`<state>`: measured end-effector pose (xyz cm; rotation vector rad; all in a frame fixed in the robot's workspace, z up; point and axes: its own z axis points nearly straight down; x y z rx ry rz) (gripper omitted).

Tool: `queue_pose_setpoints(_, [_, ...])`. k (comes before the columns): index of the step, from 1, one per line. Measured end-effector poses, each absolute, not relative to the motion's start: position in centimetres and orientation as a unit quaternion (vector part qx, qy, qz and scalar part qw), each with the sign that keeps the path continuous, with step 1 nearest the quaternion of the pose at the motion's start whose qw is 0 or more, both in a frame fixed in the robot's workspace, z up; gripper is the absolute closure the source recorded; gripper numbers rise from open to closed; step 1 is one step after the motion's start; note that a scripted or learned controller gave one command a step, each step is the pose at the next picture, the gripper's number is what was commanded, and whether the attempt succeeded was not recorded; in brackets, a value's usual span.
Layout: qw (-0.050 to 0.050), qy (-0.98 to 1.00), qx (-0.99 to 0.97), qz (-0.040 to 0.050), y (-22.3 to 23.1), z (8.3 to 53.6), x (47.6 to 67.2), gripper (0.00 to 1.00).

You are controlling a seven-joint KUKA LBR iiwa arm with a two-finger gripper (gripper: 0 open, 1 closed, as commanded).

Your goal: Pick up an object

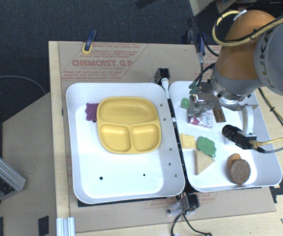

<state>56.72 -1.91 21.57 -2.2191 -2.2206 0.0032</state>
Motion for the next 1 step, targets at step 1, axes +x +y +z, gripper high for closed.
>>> queue_pose_setpoints(1, [0.001, -0.707, -0.707, 0.0008, -1.61, 21.73, 56.19, 1.0])
